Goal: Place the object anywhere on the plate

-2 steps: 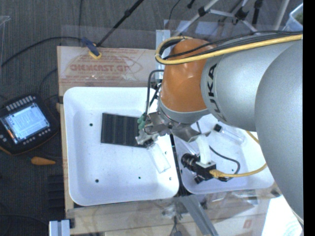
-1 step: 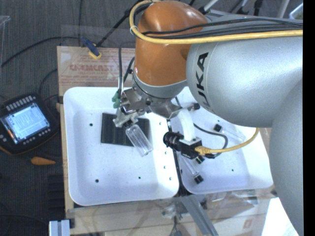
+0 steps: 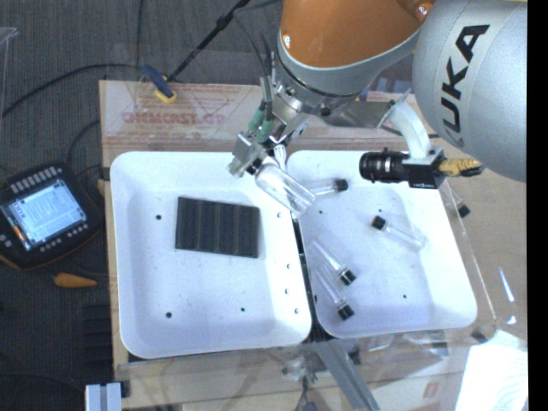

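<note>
The plate [image 3: 217, 227] is a dark ribbed rectangle lying flat in the left bin [image 3: 137, 255]. My gripper [image 3: 254, 157] hangs over the ridge between the two bins, at their far end, just above and right of the plate's far right corner. A clear plastic tube [image 3: 284, 187] slants down to the right from between its fingers, with its upper end pinched there. The tube's lower end hangs over the inner edge of the right bin [image 3: 445, 289].
Several clear tubes with black caps lie in the right bin: one near the far edge [image 3: 330, 185], one in the middle [image 3: 398, 229], and two near the inner wall [image 3: 334, 265] [image 3: 336, 302]. A black cylinder [image 3: 390, 166] on a bracket overhangs that bin's far side. The arm's big body covers the top right.
</note>
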Controlling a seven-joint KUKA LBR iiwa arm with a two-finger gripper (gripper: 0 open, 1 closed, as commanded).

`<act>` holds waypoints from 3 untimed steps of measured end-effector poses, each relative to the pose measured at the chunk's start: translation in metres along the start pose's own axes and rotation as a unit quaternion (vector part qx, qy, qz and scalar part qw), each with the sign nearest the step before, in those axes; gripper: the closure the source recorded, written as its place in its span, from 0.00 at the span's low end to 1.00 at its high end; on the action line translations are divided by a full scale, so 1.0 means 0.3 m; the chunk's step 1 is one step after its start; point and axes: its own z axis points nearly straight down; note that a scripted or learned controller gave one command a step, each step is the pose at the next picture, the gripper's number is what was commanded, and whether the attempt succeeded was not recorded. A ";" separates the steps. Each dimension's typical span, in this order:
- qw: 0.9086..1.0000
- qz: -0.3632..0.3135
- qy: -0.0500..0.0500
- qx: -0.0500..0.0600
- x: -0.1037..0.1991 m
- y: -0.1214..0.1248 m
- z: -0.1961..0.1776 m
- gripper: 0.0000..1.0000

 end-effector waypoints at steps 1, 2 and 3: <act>0.998 -0.068 0.000 0.000 0.145 -0.013 0.234 1.00; 0.947 -0.321 -0.001 -0.002 0.116 -0.079 0.012 1.00; 0.840 -0.543 0.000 -0.003 0.245 0.028 0.043 1.00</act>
